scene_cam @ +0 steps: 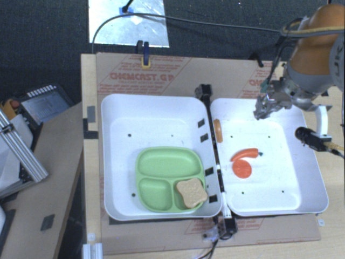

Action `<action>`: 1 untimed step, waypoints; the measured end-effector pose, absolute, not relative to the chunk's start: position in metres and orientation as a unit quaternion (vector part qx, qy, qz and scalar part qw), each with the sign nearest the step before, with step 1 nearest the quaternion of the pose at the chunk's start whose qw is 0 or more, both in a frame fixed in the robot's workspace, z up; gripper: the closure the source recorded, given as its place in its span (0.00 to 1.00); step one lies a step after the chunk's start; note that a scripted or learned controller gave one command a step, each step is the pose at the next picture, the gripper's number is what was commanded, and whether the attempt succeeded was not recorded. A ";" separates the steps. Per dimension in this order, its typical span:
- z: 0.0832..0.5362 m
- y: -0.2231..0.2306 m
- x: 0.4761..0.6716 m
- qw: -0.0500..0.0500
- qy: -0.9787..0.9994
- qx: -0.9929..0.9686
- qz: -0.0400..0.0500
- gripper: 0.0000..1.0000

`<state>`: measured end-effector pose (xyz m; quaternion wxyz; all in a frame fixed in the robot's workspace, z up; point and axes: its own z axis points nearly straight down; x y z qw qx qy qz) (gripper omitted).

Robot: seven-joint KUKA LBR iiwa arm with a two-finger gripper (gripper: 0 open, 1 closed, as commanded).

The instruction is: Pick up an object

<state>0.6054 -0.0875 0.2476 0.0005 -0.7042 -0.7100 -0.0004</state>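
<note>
1. The two-finger metal gripper [262,111] hangs from the grey arm with its orange band [318,36], over the far edge of the right-hand shallow white bin [310,196]; whether it is open or closed cannot be told at this size, and nothing is seen held in it.
2. It sits above bare white floor close to the bin's far rim, which suggests a hovering pose rather than a descent onto any one item.
3. Nearest candidates lie toward the middle of that bin: a curved orange-red sausage-shaped toy [245,154] and, touching or just beside it on the near side, a flat orange-red disc [242,169].
4. A slim orange stick-like piece [218,130] rests along the bin's left wall, next to the divider; being tight to the wall, it would probably be the hardest of the three to close on.
5. The left-hand shallow white bin [116,139] carries a pale green compartment tray [161,169] near its front edge, with a tan slice of toy bread [192,193] in the tray's front right compartment, well apart from the gripper.
6. Judged from this, the pick is not yet begun; the sausage and disc look the easiest reach.
</note>
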 end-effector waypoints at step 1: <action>0.234 -0.040 0.584 0.001 -0.710 -0.704 0.000 1.00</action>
